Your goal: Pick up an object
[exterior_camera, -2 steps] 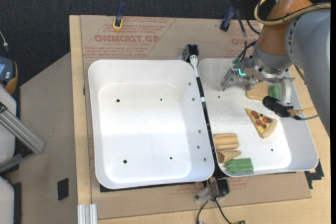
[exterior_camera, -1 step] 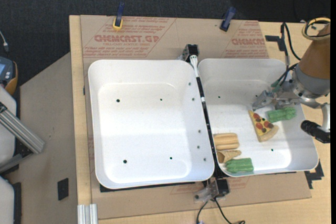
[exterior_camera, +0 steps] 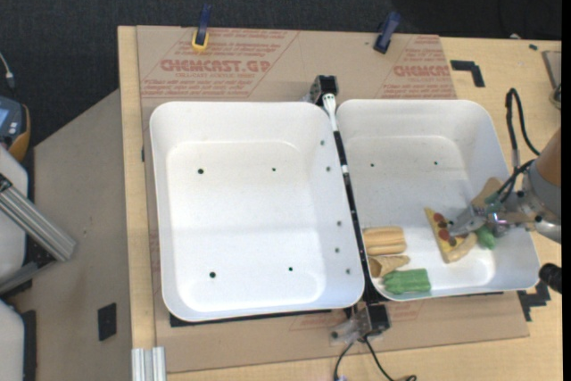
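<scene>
The pizza slice (exterior_camera: 443, 235) lies flat in the right bin (exterior_camera: 419, 125), near its front right corner, tip pointing up and to the left, crust end toward the front wall. It looks like a toy: light, stiff and thin, probably smooth plastic, so it would likely slip from a shallow pinch and sits too low for an easy side grip; the thicker crust edge seems the best place to take hold, with the fingers across its narrow width. The tool (exterior_camera: 466, 226) reaches in from the right and is down at the slice's right edge, apparently touching or just above it; whether its fingers are wide or closed I cannot tell, and nothing shows the slice gripped. A small green piece (exterior_camera: 486, 237) sits just beside the tool on the bin floor. To the left, along the front wall, are 3 more toys: a tan bread roll (exterior_camera: 384, 239), a smaller tan piece (exterior_camera: 390, 263) below it, and a green block (exterior_camera: 408, 282) in front. The left bin (exterior_camera: 241, 125) adjoins it on the table (exterior_camera: 268, 49).
</scene>
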Robot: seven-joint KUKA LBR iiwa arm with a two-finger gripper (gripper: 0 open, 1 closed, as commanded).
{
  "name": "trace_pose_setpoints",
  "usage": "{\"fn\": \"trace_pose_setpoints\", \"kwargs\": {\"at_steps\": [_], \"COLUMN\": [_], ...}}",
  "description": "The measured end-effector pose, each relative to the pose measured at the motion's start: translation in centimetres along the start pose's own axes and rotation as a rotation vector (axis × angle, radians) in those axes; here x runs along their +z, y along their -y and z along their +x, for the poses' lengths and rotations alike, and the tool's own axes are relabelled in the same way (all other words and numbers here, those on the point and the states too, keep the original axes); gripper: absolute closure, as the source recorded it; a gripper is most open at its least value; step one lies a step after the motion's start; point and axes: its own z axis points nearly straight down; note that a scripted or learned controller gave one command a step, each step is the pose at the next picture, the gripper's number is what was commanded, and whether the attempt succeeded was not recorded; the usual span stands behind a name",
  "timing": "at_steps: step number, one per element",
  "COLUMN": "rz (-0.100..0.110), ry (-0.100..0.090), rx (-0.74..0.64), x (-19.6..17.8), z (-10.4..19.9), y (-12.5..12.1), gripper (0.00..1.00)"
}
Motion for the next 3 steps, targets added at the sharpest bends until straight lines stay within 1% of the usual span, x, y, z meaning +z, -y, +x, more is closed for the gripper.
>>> {"fn": "trace_pose_setpoints", "kwargs": {"at_steps": [1, 2, 3], "rz": [-0.021, -0.013, -0.021], "ry": [0.014, -0.013, -0.007], "rx": [-0.007, -0.013, -0.015], "x": [2.0, 1.8, 0.6], "z": [8.4, 1.5, 1.6], "y": [0.0, -0.2, -0.5], "gripper": [0.0, 0.0, 1.0]}}
